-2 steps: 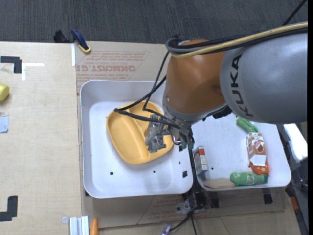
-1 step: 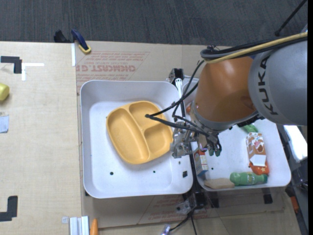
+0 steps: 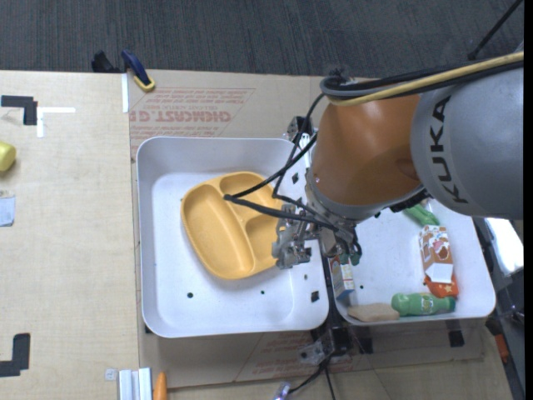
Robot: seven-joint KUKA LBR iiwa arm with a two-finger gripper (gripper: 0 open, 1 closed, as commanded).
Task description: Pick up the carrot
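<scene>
In the right shallow white bin (image 3: 387, 257), close to its right wall, lies what I take for the carrot (image 3: 437, 265): a long orange piece with white patches. There is green at its far end, though I can't be sure that green belongs to it. Its long axis runs roughly from the bin's back wall toward its front wall, slightly slanted. Just off its near end, along the front wall, lies a green bottle-shaped piece (image 3: 425, 304), and beside that, toward the front left corner, a flat tan piece (image 3: 375, 312).

My tool (image 3: 291, 244) hangs over the left shallow white bin (image 3: 146, 223), near that bin's right wall, at the edge of a yellow divided plastic plate (image 3: 221, 232). I cannot tell whether it is wide or narrow; cables and the wrist crowd it. Nothing shows held in it.

So the carrot lies across the shared wall, toward the arm's own side. I judge the next move is a shift across that wall, with the tool turned to close across the carrot's short width.
</scene>
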